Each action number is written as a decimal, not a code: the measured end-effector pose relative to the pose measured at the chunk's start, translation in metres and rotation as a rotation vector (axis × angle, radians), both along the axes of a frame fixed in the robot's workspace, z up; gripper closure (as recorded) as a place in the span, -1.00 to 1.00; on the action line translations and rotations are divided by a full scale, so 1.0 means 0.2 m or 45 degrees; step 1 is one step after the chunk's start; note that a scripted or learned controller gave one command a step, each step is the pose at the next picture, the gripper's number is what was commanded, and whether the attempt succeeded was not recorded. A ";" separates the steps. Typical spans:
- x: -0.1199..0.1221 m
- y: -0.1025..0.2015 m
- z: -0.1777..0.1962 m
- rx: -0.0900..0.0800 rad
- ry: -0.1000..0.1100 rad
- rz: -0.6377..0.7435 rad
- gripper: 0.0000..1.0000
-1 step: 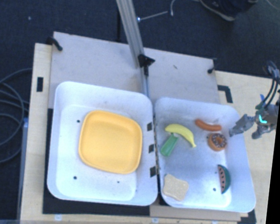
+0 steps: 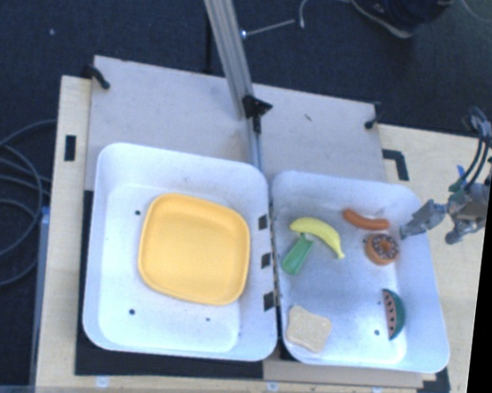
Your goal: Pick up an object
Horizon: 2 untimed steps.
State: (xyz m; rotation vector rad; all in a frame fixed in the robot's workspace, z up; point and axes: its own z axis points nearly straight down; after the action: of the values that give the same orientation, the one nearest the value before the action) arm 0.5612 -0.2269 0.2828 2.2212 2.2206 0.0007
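From the camera above, the counter [image 2: 55, 301] is carrying two white bins side by side. The left bin [image 2: 124, 176] is holding a yellow plate [image 2: 195, 249]. The right bin [image 2: 422, 284] is holding a banana [image 2: 320, 234] with a green piece [image 2: 297, 253] touching its near side, a sausage [image 2: 365, 220] toward the far wall, a round donut [image 2: 381, 249] just near of it, a watermelon slice [image 2: 393, 313] by the right wall, and a slice of bread [image 2: 308, 329] at the near left. The pincer [image 2: 434, 221] is hanging over the bin's far right rim, its two fingers standing apart with nothing between them, just right of the donut and sausage.
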 end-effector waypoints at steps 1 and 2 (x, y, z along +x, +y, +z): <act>-0.02 0.02 -0.22 0.001 0.004 0.000 -1.00; 0.02 0.03 -0.49 0.001 0.006 0.000 -1.00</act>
State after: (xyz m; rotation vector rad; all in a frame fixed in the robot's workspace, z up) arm 0.5657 -0.2215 0.1840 2.2245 2.2231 -0.0034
